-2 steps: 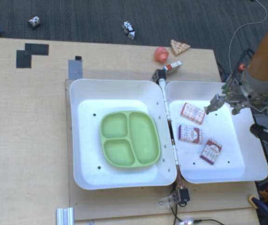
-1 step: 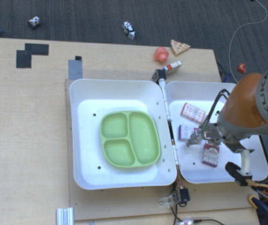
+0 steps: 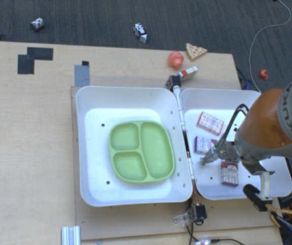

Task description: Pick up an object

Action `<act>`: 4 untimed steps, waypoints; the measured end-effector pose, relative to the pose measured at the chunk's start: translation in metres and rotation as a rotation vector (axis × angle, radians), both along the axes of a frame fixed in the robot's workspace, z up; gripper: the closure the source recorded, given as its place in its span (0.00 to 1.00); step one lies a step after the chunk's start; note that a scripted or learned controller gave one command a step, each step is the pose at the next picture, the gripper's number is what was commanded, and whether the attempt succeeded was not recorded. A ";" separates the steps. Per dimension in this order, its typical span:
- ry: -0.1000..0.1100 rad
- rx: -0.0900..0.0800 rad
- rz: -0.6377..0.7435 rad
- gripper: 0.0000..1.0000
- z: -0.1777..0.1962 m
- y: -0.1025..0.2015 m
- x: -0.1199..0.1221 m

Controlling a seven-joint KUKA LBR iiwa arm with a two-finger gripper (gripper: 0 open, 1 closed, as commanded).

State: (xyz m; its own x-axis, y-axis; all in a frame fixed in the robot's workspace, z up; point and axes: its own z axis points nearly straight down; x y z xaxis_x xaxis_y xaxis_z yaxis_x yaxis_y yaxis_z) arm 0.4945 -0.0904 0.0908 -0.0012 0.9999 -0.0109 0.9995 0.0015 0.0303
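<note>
While hanging low over the right bin [image 3: 284, 185], gripper [image 3: 222, 154], finger state impossible to tell, sits just above a red carton [image 3: 229, 174] lying lengthwise toward the near edge.

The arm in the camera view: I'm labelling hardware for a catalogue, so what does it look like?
The arm is a rounded grey body with a broad orange band above the wrist. A thin black cable loops along its side. The end effector is small, metallic grey and dark.
</note>
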 end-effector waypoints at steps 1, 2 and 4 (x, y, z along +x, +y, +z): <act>-0.006 -0.003 0.000 1.00 0.012 -0.001 0.002; -0.006 -0.003 0.000 0.00 0.012 -0.001 0.002; -0.005 -0.002 0.000 1.00 0.011 0.004 0.002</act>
